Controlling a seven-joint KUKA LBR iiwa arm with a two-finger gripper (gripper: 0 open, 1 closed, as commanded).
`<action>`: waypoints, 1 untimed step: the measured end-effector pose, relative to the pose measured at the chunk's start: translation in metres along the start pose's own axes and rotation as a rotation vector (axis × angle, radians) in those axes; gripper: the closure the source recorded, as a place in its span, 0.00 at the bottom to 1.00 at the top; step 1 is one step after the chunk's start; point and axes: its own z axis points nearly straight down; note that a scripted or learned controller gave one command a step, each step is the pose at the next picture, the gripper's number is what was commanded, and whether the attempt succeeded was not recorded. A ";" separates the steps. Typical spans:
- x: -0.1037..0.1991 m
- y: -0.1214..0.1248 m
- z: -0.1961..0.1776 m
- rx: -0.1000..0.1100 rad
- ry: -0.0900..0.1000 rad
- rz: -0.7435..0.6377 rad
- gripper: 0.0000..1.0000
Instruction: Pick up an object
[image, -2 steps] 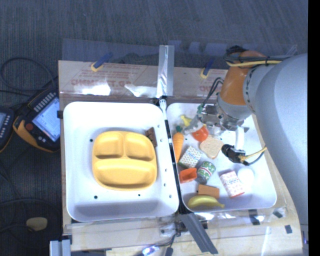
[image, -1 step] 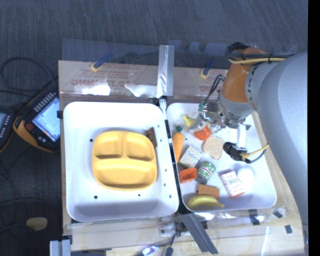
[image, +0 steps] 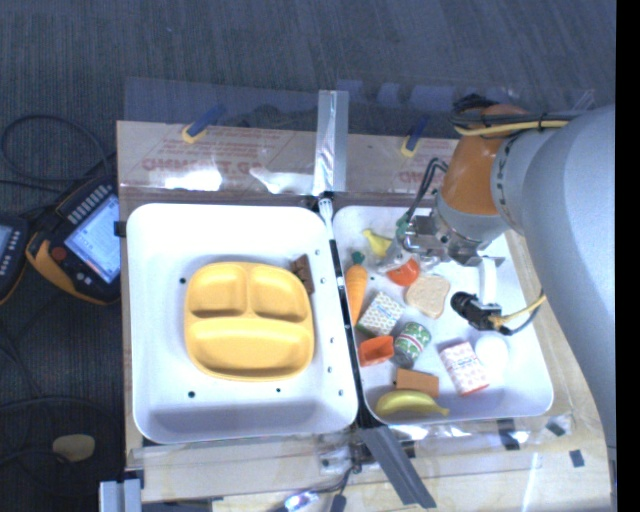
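The right bin (image: 520, 395) holds several toy foods. Among them are an orange carrot (image: 357, 290), a checkered block (image: 381, 313), a slice of bread (image: 428, 295), a green and white can (image: 411, 342) and a banana (image: 410, 404). My gripper (image: 413, 238) hangs low over the far part of this bin. It is just above a small red-orange piece (image: 403, 272) and right of a small yellow piece (image: 377, 241). The wrist hides whatever lies under it.
A yellow divided plate (image: 248, 320) fills the middle of the left bin (image: 150, 400), with a small brown piece (image: 302, 270) at its far right corner. Also in the right bin are a red cup (image: 376, 349), a brown block (image: 416, 381), a red and white box (image: 462, 365) and a white egg (image: 492, 352).
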 end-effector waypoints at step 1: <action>0.107 0.032 -0.088 0.023 0.011 -0.076 1.00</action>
